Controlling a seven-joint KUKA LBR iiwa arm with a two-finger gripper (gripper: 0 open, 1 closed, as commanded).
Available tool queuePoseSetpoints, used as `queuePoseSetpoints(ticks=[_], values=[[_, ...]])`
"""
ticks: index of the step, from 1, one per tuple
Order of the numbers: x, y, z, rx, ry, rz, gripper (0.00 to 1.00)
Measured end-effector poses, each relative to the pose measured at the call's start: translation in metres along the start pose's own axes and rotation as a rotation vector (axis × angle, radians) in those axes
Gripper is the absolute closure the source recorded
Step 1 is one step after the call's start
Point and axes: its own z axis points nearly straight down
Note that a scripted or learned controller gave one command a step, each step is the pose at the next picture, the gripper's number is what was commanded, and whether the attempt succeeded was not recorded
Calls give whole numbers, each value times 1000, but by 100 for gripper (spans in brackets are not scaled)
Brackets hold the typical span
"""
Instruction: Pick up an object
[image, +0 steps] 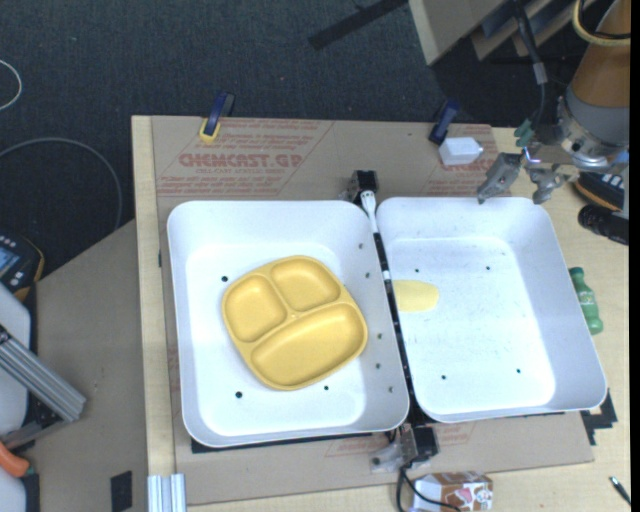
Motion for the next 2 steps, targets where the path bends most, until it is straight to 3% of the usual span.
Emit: queuePoseSetpoints(ticks=[1, 2], values=[[53, -90, -159, -22, -2, -5, 0], [109, -145, -283, -21, 0, -6, 0]])
